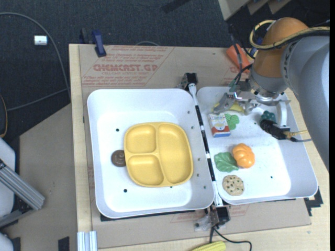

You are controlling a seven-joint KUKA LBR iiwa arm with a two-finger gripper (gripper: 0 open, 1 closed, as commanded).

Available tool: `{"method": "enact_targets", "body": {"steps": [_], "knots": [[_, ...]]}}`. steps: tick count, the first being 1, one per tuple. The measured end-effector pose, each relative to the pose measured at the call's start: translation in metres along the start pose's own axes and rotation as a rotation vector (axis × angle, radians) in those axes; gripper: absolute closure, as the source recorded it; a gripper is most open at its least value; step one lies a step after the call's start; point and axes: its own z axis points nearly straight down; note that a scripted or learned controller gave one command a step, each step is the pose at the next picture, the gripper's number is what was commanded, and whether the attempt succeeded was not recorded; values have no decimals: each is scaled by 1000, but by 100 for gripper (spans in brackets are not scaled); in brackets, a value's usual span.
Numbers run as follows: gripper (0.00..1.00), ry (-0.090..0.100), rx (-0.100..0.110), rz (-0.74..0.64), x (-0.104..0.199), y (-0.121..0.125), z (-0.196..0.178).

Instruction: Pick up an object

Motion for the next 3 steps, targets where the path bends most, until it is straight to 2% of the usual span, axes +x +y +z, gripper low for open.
{"method": "enact_targets", "body": {"steps": [1, 2, 3], "knots": [[0, 0, -2, 1, -23, 0, 0], [0, -8, -19, 4, -52, 1, -83], [0, -6, -13, 5, -42, -92, -18]]}}
